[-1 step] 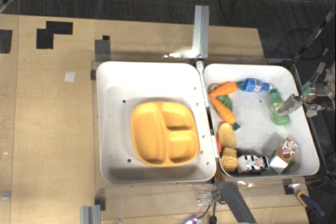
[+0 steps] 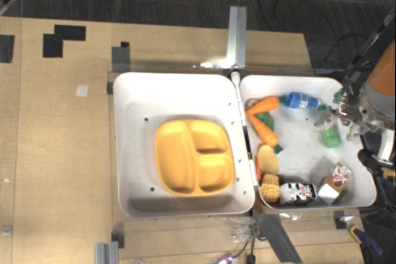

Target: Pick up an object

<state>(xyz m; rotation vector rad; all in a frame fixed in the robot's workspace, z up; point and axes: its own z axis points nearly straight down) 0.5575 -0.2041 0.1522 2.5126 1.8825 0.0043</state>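
My tabletop is holding two white bins, the left bin sitting just beside the right bin.

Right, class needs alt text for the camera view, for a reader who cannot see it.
A grey robot arm's gripper hovers over a green object in the right bin, which also holds two toy carrots, a blue bottle, corn and small cartons. The left bin holds a yellow divided tray.

A single fixed camera looked down at a slant from above the pale wooden bench, far enough to frame both shallow white plastic bins side by side.
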